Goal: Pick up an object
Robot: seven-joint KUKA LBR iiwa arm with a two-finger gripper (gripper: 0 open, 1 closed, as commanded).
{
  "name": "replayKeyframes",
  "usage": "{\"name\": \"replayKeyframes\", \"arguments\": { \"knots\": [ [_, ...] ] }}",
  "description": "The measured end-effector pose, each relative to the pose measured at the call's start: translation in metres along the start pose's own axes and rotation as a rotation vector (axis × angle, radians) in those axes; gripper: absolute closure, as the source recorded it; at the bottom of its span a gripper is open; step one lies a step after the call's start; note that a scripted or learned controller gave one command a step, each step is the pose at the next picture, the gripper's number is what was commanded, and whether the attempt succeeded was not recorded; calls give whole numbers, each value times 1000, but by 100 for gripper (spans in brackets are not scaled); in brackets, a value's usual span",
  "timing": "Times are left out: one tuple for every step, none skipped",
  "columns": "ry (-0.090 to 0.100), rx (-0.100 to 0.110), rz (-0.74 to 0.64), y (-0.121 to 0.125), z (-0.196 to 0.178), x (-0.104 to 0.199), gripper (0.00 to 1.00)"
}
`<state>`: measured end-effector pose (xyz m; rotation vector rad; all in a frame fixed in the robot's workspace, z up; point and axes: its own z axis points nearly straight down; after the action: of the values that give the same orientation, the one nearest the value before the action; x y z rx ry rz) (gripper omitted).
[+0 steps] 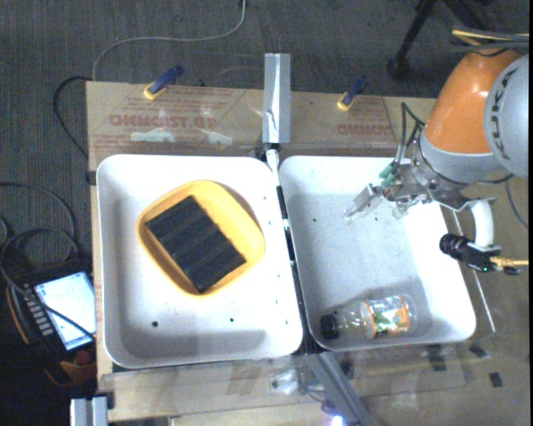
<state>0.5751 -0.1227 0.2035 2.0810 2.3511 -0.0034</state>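
White bins (pixel 124 327) — two: one yellow dish (pixel 202 236), one plastic bottle (pixel 369 317).

The grey KUKA arm with the orange band above its wrist (pixel 480 105) reached in from the right of the camera view, its bulky upper body at the top right corner. From there the wrist slanted down and leftward, ending in the two-finger metal gripper (pixel 366 201). Its thin jaws pointed left and slightly down, standing a little apart with nothing between them.
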Motion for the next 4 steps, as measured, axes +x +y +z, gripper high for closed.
{"name": "replayKeyframes", "arguments": {
  "knots": [
    [-2,0,-69,-17,-16,-32,0],
    [0,0,56,9,-84,-64,0],
    [0,1,-34,-16,-40,-78,0],
    [4,1,-134,-96,7,-34,0]
  ]
}}
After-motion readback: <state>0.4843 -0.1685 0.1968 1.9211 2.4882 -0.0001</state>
